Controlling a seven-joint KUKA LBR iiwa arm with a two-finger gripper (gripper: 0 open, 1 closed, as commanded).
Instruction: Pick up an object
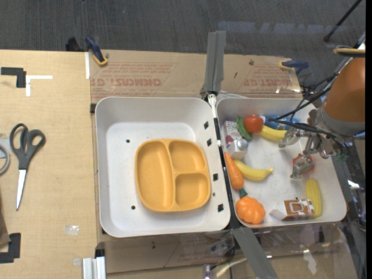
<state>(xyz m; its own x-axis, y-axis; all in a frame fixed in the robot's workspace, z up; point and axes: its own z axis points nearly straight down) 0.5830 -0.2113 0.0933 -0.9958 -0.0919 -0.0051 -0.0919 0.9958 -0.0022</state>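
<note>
You are in the approach step: the gripper (302, 163) hovers in the right bin (334, 211), fingers apart, holding nothing. Next, lower it onto the corn (313, 194) and close.

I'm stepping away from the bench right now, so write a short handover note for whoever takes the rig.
Pincer: low over the right bin, near its right side; whether it grips anything cannot be told.
Right bin contents: tomato, two bananas, carrot, small pumpkin, corn cob, small carton.
Left bin: holds an orange divided tray.
Done: no object visibly lifted.
Left: grasp one object and raise it.
</note>
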